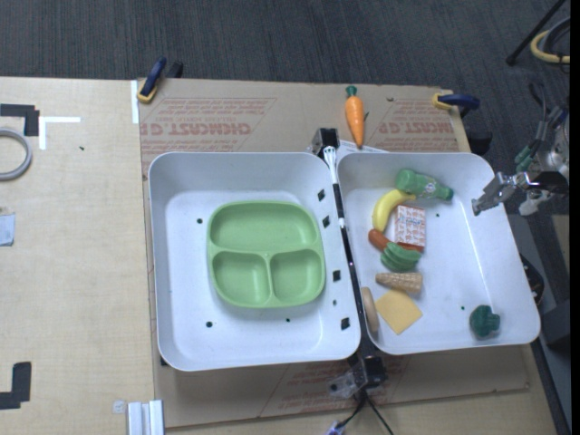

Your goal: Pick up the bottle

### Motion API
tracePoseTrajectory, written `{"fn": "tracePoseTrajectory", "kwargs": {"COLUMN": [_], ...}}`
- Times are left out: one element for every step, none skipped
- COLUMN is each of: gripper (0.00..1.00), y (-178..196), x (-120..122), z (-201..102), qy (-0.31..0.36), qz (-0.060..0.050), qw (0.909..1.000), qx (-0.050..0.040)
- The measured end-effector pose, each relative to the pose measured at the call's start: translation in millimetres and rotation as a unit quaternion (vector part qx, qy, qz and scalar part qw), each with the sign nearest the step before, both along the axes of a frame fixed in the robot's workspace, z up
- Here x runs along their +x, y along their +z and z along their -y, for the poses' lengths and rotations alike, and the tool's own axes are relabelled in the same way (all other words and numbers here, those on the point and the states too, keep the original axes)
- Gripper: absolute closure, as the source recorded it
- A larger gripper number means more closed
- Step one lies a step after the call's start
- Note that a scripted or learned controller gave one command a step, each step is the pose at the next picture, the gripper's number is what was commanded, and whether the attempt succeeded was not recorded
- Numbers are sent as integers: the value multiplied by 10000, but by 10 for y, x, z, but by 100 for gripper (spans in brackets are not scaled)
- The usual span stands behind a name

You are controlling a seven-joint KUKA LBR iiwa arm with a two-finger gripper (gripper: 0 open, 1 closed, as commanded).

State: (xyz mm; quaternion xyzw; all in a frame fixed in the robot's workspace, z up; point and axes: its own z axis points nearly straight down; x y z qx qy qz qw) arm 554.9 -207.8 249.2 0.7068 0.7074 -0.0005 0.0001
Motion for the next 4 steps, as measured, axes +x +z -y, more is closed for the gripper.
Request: {"fn": "tracePoseTrajectory", "kwargs": {"gripper": [100,100,100,100], "y": [96,-192,-415,-388], "x": [5,-758,-776,-776], "z": [3,147,143,40], "qy": [12,419,-998,-891], "qz": [5,1,-6,-4], "qw": [10000,9991,9950,9960], "qx": [-9,0,5,4]}}
